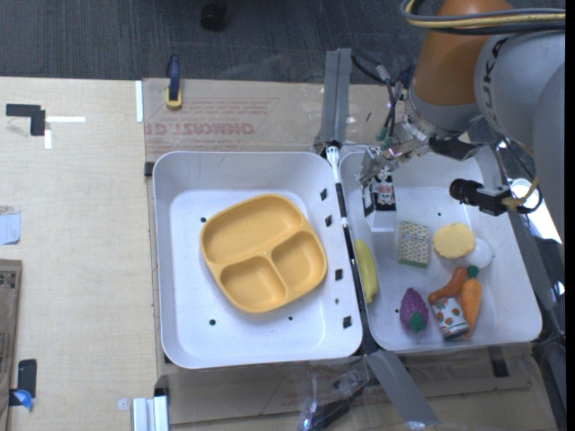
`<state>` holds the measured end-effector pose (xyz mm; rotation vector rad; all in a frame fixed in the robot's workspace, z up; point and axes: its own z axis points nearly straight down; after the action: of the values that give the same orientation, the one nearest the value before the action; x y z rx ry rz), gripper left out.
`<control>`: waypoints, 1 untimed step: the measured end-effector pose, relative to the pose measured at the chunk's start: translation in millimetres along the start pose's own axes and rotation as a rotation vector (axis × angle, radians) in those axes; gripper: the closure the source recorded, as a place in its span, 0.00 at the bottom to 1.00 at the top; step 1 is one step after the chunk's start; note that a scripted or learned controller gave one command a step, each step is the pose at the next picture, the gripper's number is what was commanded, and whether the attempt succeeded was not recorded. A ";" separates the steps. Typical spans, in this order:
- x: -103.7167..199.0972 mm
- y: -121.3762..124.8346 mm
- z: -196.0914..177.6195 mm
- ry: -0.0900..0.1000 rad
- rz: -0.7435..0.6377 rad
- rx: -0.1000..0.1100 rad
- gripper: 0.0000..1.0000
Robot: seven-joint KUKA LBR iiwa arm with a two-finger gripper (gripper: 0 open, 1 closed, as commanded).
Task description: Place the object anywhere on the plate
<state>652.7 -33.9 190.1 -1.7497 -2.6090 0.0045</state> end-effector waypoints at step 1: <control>61.6 -20.5 0.4 0.001 -0.009 0.001 1.00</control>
<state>610.4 15.4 189.7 -1.7377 -2.6151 0.0045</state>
